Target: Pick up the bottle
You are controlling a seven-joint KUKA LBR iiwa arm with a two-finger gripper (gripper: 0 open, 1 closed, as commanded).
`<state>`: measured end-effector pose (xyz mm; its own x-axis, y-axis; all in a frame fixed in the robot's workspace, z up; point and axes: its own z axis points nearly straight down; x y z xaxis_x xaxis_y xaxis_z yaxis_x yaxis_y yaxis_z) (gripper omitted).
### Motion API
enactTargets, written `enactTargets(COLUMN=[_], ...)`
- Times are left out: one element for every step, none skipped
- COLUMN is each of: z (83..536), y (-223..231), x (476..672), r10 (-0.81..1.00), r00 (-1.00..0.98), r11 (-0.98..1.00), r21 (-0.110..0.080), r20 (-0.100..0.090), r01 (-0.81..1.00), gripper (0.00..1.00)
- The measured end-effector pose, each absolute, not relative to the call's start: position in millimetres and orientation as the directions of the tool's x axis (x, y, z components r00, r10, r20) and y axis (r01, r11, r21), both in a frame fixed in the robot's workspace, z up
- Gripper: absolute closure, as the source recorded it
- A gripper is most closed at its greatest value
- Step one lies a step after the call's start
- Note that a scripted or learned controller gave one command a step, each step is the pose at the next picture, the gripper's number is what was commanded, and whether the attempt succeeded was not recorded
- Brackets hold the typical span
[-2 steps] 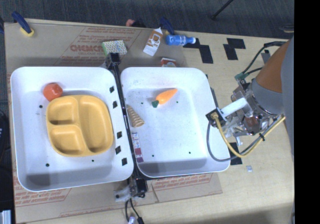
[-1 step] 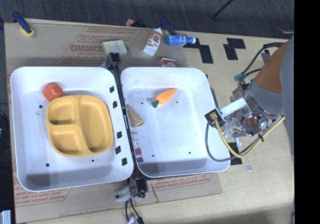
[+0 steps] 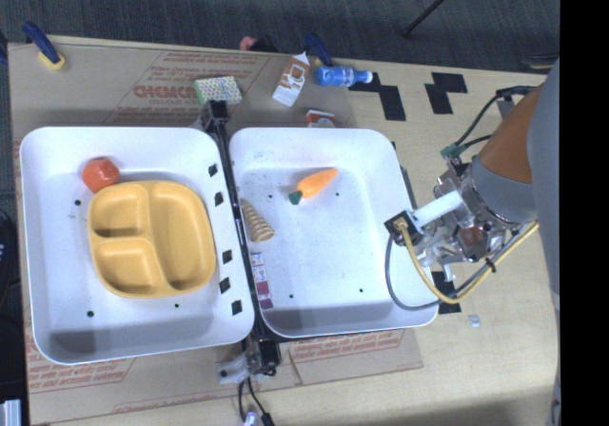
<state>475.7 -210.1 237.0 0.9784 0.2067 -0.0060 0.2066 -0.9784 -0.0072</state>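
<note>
Lying on the bench behind the bins, the blue bottle (image 3: 335, 77) shows no legible label; gripper (image 3: 463, 245) state unclear.

In the left bin (image 3: 38, 224) a yellow divided plate (image 3: 150, 238) lies flat, with a small red-orange object (image 3: 100, 173) just beside its upper left corner. The right bin (image 3: 381, 158) holds a toy carrot (image 3: 315, 183) near its upper middle and a ridged tan cone (image 3: 255, 222) against its left wall. On the tabletop (image 3: 495, 358) above the bins lie a small carton (image 3: 291, 80) and a green sponge (image 3: 217, 88).
</note>
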Motion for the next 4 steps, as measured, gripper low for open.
enactTargets(z=[272.8,263.4,246.7,240.5], y=[-210.8,-210.4,-210.2,-210.2], x=[476.4,476.2,475.8,475.7], r10=[0.223,0.215,0.206,0.206], r00=[0.975,0.977,0.979,0.979], r11=[-0.975,-0.977,-0.979,-0.979], r21=[-0.004,-0.005,-0.006,-0.007], r20=[-0.002,-0.004,-0.005,-0.006], r01=[0.223,0.215,0.206,0.206], gripper=[1.00,1.00,1.00,1.00])
